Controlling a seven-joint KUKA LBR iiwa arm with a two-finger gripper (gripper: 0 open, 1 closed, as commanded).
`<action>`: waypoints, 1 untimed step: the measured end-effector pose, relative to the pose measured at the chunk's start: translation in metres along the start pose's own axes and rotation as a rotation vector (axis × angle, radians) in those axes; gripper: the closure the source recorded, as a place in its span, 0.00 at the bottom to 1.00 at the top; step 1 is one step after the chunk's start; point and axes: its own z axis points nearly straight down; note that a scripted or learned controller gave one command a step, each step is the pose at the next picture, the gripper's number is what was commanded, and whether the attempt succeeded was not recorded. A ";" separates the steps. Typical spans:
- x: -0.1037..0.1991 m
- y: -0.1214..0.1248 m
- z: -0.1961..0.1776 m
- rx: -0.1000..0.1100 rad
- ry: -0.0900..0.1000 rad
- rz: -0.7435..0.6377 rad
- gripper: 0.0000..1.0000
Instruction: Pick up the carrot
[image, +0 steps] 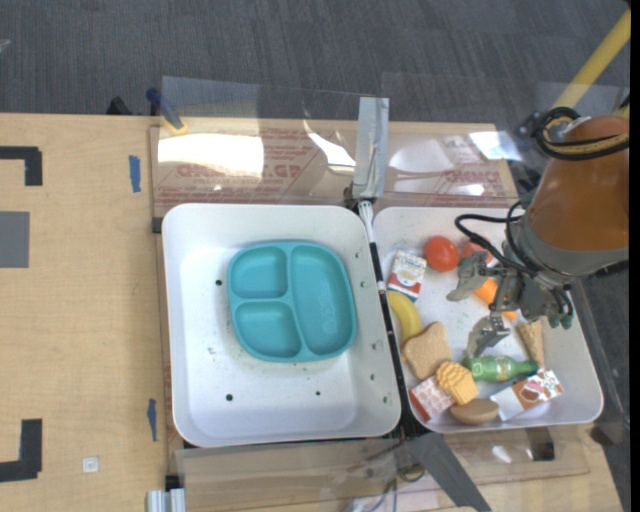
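Cardboard-topped desk (70, 300), two white bins. Carrot (486, 289) (orange, partly hidden) in right bin (580, 385), beside the tomato (441, 252), under the hand (497, 300). Finger spread: cannot tell. Best to descend straight, straddle the carrot, avoid the neighbouring bread (427, 349).

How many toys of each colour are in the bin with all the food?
Red: 1, the tomato
Orange: 1, the carrot under the gripper
Yellow: 2, the banana and the corn
Green: 1, the bottle
Brown: 3, the toast, the bread roll and the slice
Red-and-white packs: 3
Total: 11
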 end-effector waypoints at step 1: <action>-0.061 -0.040 0.098 0.001 -0.002 0.116 0.00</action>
